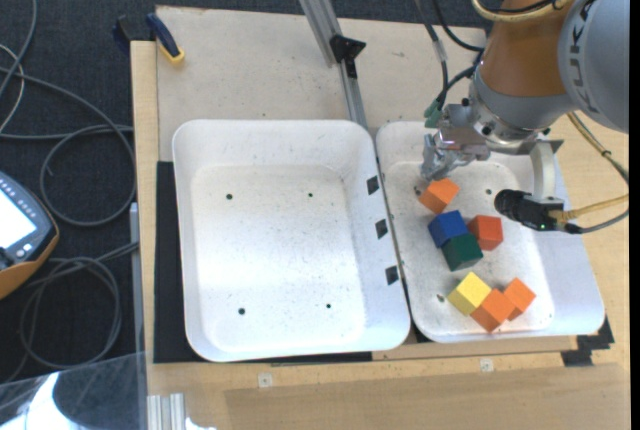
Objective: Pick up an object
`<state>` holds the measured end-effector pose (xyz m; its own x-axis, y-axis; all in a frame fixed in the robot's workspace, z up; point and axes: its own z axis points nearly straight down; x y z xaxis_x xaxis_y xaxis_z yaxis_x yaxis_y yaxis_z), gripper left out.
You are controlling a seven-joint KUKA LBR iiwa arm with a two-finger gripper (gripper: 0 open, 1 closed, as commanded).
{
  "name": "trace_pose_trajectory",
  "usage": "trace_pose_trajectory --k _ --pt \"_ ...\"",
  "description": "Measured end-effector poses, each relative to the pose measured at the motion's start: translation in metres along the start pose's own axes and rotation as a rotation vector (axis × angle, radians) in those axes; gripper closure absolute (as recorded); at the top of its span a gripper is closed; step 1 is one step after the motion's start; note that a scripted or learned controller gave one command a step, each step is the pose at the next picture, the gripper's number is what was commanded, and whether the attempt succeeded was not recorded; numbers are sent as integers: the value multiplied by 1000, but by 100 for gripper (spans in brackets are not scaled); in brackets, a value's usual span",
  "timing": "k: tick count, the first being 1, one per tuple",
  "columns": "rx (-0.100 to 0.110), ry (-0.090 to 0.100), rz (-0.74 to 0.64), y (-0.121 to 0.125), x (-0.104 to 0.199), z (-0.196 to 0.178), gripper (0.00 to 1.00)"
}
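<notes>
The orange cube (438,194) sits in the right bin (575,293), right under the gripper (437,168); it looks small, light and rigid, probably smooth-sided, so two opposite flat faces would be the place to pinch it. Whether the fingers are apart or clamped on it, I cannot tell. Just beyond the gripper lie a blue cube (446,227), a green one (462,251) and a red one (488,231), close enough to get nudged.
</notes>
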<state>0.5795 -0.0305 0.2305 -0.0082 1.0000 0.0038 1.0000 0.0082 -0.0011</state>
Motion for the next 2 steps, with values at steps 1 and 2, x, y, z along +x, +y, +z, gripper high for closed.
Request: trace_pose_trajectory --k 1,2 --pt "-2 0 0 -10 57 -13 100" --pt "3 -1 2 -16 108 -1 100"
